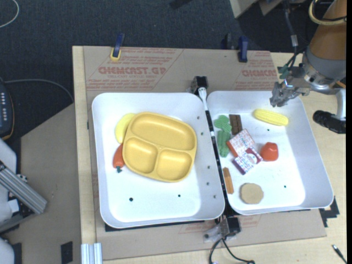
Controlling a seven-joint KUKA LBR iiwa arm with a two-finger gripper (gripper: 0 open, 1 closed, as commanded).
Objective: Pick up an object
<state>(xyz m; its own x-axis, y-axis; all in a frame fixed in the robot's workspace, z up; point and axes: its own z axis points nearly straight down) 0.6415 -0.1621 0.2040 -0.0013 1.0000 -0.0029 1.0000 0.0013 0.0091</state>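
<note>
So far: nothing picked up.
My fingers [282, 97]: hung above the corn [270, 116]; grip state, I couldn't tell.
Left: the grab.

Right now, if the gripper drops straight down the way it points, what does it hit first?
Probably the corn cob: the gripper hangs just up-right of it over the right bin. Depth is unclear, so it may land on bare bin floor beside the cob.

A dark blue-grey carpeted floor [82, 15] lies behind and to the left of the pale wooden bench top [165, 65], which bears red printed lettering. A yellow clamp [116, 49] and a blue clamp [242, 47] grip the bench's far edge. A thin white cable [11, 7] loops on the floor beyond the bench's far left corner, and black cables [225, 246] trail from its near edge.
</note>
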